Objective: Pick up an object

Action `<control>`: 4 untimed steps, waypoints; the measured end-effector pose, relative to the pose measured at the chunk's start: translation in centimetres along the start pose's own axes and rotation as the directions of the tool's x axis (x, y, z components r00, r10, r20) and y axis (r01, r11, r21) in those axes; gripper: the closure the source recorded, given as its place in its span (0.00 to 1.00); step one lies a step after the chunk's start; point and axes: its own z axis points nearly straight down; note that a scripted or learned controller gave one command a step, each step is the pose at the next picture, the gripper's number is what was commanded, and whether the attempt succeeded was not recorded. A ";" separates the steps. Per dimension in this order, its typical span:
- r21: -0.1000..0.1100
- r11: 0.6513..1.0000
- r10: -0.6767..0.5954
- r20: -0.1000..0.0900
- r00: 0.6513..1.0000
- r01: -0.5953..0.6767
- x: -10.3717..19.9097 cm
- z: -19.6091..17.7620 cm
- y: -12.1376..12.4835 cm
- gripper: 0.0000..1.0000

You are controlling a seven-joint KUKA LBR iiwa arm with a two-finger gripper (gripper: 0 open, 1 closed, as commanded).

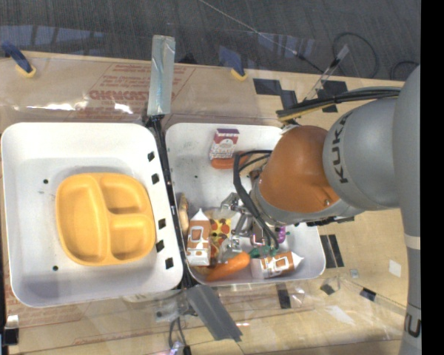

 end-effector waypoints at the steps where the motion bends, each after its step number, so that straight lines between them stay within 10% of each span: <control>1: 0.006 0.995 0.098 -0.021 0.995 -0.098 -3.5 0.3 0.5 0.00; 2: -0.017 1.000 -0.005 -0.026 1.000 0.005 -5.3 0.6 -2.4 0.00; 4: -0.012 0.982 0.187 -0.014 0.982 -0.188 0.4 0.3 -1.5 0.00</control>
